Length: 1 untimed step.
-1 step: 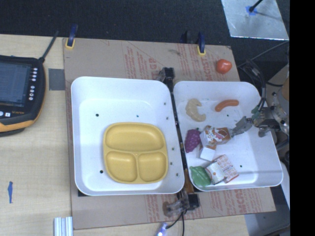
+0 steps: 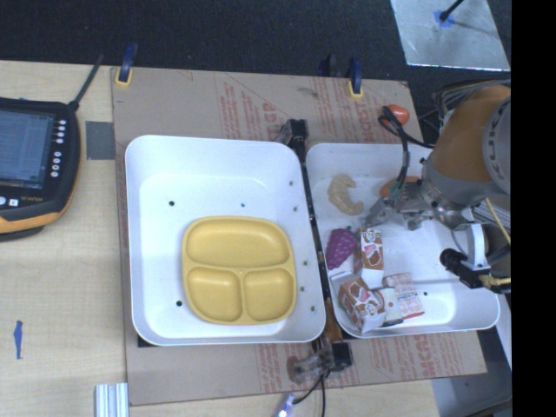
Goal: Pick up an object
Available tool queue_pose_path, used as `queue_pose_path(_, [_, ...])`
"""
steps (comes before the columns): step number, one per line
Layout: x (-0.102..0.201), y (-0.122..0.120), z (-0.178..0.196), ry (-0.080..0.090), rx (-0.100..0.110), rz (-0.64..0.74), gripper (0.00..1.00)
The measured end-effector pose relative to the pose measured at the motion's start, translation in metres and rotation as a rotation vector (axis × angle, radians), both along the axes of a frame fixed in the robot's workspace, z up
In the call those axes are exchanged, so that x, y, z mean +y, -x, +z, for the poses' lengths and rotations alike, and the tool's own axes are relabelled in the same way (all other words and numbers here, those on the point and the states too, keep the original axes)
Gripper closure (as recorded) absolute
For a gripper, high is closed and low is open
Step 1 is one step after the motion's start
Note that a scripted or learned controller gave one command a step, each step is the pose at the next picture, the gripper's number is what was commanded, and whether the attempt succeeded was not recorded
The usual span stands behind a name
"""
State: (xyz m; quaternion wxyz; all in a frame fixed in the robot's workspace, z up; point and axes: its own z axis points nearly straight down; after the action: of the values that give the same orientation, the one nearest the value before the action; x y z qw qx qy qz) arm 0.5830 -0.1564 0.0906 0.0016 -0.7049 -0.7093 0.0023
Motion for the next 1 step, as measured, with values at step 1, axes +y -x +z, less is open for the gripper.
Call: queue_pose_path(1, [-0.0267, -0.0734, 0.0016, -0.002, -0.002, -0.001, 0.0])
